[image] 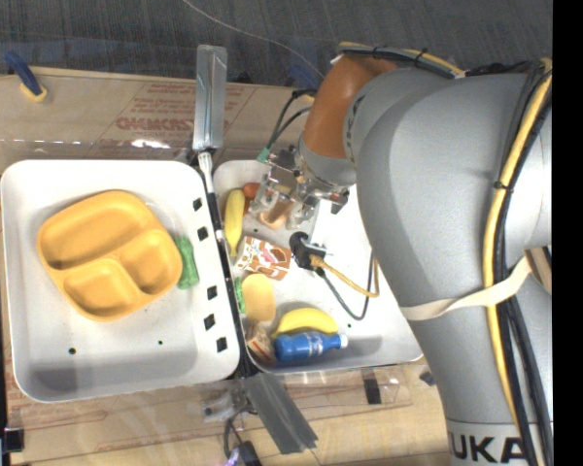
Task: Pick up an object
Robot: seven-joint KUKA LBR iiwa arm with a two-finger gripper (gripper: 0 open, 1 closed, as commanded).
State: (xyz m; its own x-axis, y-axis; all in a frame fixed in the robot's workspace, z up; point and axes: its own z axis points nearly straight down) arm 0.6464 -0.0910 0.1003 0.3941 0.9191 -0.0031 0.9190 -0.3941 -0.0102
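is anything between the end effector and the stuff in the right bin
Nothing visible stands between them. The end effector is low in the far part of the shallow white right bin, right beside a slim yellow banana-shaped item. The blue plastic bottle and the yellow banana lie toward the near wall, uncovered.

I read white letters "UKA" on the base of the grey arm [486,445], cut off at the frame's bottom edge. The cardboard sheet [126,115] behind the bins carries faint red print, too blurred for me to read.
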